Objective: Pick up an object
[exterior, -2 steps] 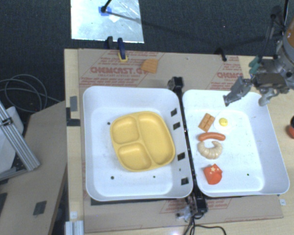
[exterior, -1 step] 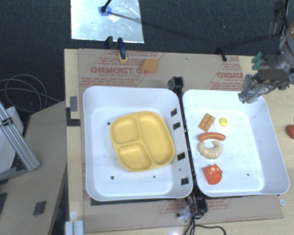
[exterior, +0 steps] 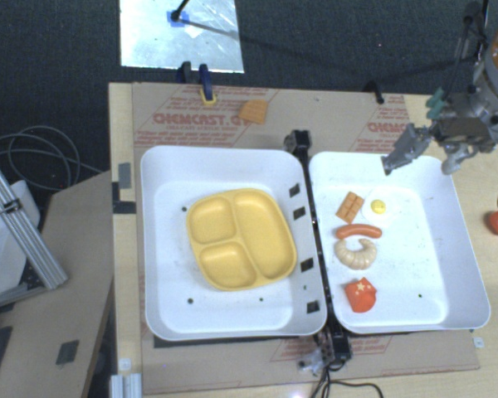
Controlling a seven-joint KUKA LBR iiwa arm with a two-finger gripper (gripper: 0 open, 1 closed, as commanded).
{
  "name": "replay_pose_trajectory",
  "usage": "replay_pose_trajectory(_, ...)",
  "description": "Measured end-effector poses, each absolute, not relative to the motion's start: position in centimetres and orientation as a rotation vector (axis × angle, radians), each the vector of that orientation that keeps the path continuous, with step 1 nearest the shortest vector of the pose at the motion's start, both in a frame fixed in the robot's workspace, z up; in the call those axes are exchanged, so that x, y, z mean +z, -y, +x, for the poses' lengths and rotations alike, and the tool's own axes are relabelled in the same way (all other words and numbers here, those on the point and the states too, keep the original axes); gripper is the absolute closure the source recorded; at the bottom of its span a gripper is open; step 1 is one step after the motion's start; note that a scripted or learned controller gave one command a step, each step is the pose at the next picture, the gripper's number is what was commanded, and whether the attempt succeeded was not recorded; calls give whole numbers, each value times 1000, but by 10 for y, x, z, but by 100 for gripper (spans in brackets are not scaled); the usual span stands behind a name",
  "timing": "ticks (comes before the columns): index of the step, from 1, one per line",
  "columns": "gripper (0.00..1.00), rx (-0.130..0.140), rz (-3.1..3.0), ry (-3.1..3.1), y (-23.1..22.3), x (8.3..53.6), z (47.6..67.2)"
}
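Pincer (exterior: 422, 157) hangs spread wide and empty over the right shallow white bin's (exterior: 461, 222) far rim, above small toy foods.

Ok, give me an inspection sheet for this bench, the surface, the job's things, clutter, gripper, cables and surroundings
Surface: bench with printed board, bearing two white bins side by side.
Job's things: right bin holds a cracker, yellow piece, sausage, shrimp and red piece, clustered at its left side.
Clutter: left bin holds a yellow divided tray; an orange piece lies on the board behind it.
Grippers: gripper open, above the right bin's far edge, holding nothing.
Cables: coiled cable on the floor left of the bench.
Surroundings: dark carpet, shiny sheet beyond the bench.
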State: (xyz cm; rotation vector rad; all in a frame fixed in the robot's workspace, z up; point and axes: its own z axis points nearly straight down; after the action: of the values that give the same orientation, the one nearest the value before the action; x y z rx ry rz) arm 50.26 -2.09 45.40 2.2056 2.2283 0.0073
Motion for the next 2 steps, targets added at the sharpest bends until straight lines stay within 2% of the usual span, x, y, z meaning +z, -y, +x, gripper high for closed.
replay_pose_trajectory(1, 100, 11, 2197, -2232, 21, 465, 503)
replay_pose_trajectory(2, 100, 7, 2209, -2232, -48, 471, 514)
